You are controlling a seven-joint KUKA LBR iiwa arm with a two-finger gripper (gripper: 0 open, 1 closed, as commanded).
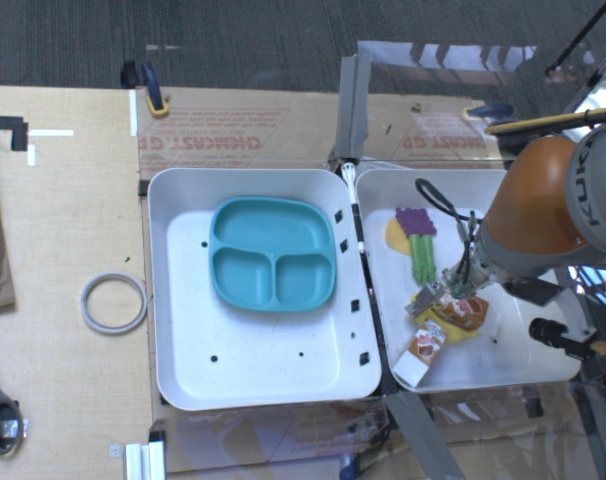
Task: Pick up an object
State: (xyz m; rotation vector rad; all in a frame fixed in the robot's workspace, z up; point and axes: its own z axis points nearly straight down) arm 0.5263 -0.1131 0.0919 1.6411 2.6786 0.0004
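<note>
Camera view, teal plate (pixel 273 253) in left bin (pixel 173 298), gripper (pixel 445 290) state unclear.

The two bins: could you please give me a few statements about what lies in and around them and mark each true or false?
1. The teal divided plate lies in the left bin. True.
2. The grey tape ring lies inside the left bin. False: it lies on the bench, left of that bin.
3. The gripper hangs over the right bin. True.
4. The purple and green toy lies on the plate. False: it lies in the right bin.
5. The small carton lies near the right bin's front edge. True.
</note>
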